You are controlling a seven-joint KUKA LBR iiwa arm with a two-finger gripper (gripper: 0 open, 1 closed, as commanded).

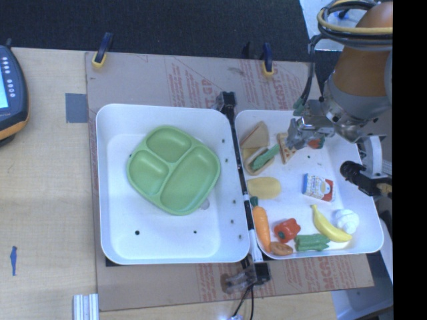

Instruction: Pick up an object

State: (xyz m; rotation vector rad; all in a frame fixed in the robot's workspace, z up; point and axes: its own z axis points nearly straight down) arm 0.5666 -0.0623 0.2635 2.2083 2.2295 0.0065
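Note:
My gripper hangs over the far part of the right bin, under the grey wrist with its orange band. A small brown wedge lies just to its left, partly under it. Nearby lie a tan bread slice and a green pea pod. Further forward are a yellow potato-like piece, a white, blue and red carton, a carrot, a red pepper, a banana and a white garlic bulb. Nothing is visibly held.
The left bin holds a green divided plate. A green vegetable lies by the right bin's near rim. Clamps hold the cardboard sheet, and a handheld pendant sits at the far left.

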